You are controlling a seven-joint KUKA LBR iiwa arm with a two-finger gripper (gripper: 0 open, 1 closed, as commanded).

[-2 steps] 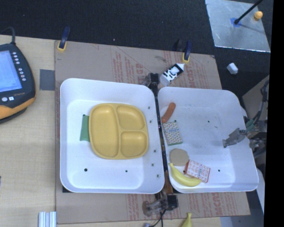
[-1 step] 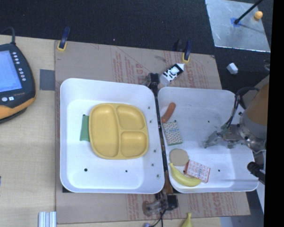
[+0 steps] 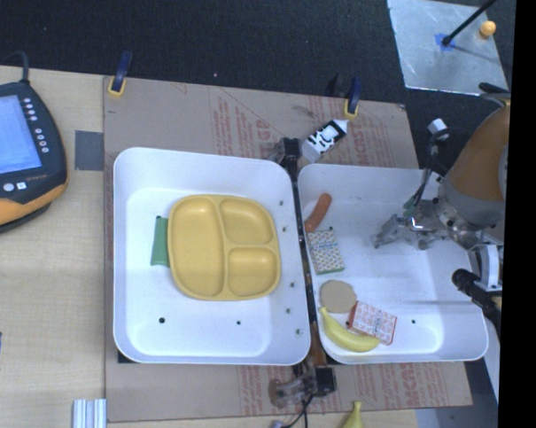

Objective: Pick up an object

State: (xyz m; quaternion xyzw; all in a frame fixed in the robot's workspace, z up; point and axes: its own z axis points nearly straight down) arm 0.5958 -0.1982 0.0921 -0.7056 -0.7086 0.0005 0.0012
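In the right bin [image 3: 403,175], along its left side, lie an orange-red sausage [image 3: 318,211], a small patterned packet [image 3: 325,251], a round beige disc [image 3: 338,296], a yellow banana [image 3: 347,336] and a red-and-white packet [image 3: 373,322]. My gripper [image 3: 402,241] hangs low over the right half of this bin, well to the right of those objects. Its two metal fingers are spread open with only white bin floor between them. The grey arm with its orange band [image 3: 478,169] comes in from the right.
The left bin [image 3: 138,247] holds a yellow divided plate [image 3: 224,247] with a green piece [image 3: 160,241] sticking out under its left edge. A black-and-white object [image 3: 324,138] lies behind the bins, a second banana [image 3: 343,427] in front. A control pendant [image 3: 13,162] sits far left.
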